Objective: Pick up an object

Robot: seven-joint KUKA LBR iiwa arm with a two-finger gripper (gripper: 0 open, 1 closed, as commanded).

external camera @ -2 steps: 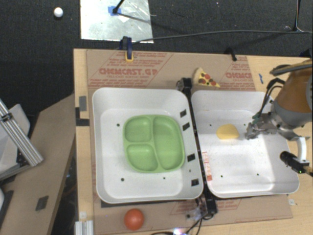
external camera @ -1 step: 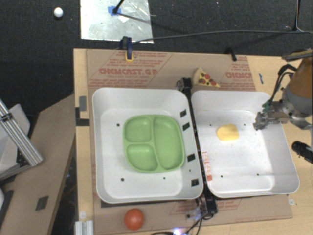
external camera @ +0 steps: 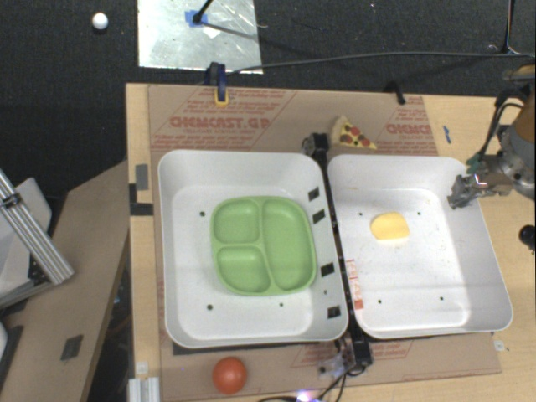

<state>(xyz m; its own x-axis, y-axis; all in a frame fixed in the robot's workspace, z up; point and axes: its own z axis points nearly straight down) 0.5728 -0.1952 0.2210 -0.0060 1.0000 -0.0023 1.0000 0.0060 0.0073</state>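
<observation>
1. A yellow object (external camera: pixel 389 226) is lying in the right bin (external camera: pixel 469 308).
2. The gripper (external camera: pixel 463 193) is hovering at that bin's right rim, well apart from it; whether open or closed, I cannot tell.

arm (external camera: pixel 517 145): cut off by right edge | tool (external camera: pixel 461 193): small and blurred at right bin's (external camera: pixel 486 262) rim, finger state perhaps unreadable | orange ball (external camera: pixel 229 374): bottom nearly clipped by lower edge

Open floor around yellow piece (external camera: pixel 389 226) in right bin (external camera: pixel 469 308), green tray (external camera: pixel 263 244) crowding left bin (external camera: pixel 180 224)
</observation>
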